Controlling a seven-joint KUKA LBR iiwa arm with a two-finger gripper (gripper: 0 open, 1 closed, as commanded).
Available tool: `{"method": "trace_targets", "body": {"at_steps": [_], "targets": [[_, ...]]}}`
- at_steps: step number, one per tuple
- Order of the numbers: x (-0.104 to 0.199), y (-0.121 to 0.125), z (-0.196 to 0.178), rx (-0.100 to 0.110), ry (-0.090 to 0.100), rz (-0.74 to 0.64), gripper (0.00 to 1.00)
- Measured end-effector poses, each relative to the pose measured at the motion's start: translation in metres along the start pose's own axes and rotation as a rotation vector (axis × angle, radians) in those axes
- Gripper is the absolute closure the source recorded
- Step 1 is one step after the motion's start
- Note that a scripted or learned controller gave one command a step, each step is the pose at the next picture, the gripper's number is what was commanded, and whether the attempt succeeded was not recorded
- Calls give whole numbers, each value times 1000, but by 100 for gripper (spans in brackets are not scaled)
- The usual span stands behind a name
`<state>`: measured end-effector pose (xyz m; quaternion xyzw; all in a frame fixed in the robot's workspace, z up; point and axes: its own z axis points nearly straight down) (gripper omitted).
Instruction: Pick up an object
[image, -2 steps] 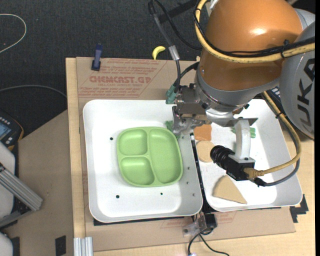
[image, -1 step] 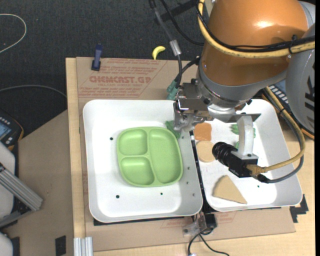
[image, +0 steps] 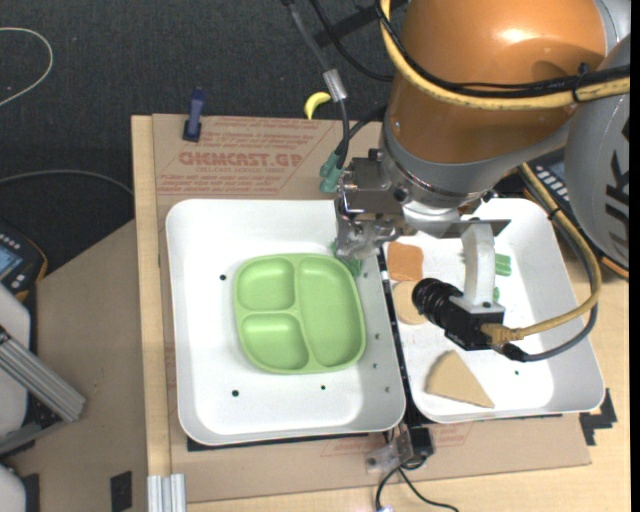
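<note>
Plate: tool at its 1 o'clock rim, seemingly approach step; grip state cannot be told; next, lower and clamp.

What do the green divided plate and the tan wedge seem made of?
Green divided plate: probably moulded plastic, satin finish; even colour, rounded compartment ridges, soft highlights. Tan wedge: matte, maybe foam or wood; flat dull surface, no shine, so uncertain.

A robotics lab, where a cabled industrial arm hangs over two white bins on a cardboard-covered surface.
</note>
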<state>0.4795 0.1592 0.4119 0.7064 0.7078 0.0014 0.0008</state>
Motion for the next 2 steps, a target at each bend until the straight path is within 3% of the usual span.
{"method": "trace_targets", "body": {"at_steps": [1,2], "targets": [[-44,2,8,6,-2,8,100],[11,0,-13,0,2,-5,100]]}}
